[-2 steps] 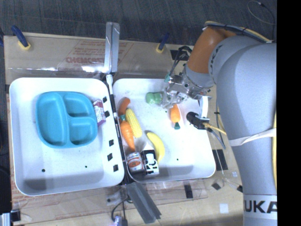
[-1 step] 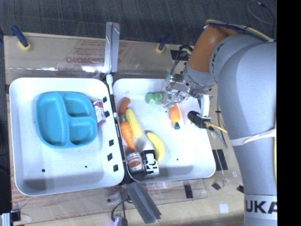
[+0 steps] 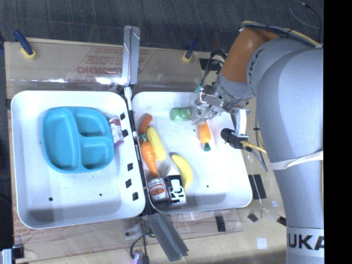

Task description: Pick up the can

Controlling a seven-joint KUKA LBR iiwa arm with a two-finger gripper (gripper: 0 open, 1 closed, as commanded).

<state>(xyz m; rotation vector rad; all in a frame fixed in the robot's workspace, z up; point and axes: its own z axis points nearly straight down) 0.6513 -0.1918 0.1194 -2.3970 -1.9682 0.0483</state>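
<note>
The can (image 3: 157,189), small with a red and white label, rests at the front left corner of the right bin (image 3: 225,186). It touches a black and white carton (image 3: 175,190) on its right. My gripper (image 3: 202,112) hangs over the back of the same bin, well away from the can. It sits between a green object (image 3: 179,114) and a small orange carrot-like piece (image 3: 204,134). Nothing can be seen held in it.
A corn cob (image 3: 155,142), a larger carrot (image 3: 148,156), a red-orange piece (image 3: 144,124) and a banana (image 3: 184,170) lie along the right bin's left side above the can. The left bin (image 3: 33,202) holds a blue divided tray (image 3: 77,138) and a purple packet (image 3: 116,130).
</note>
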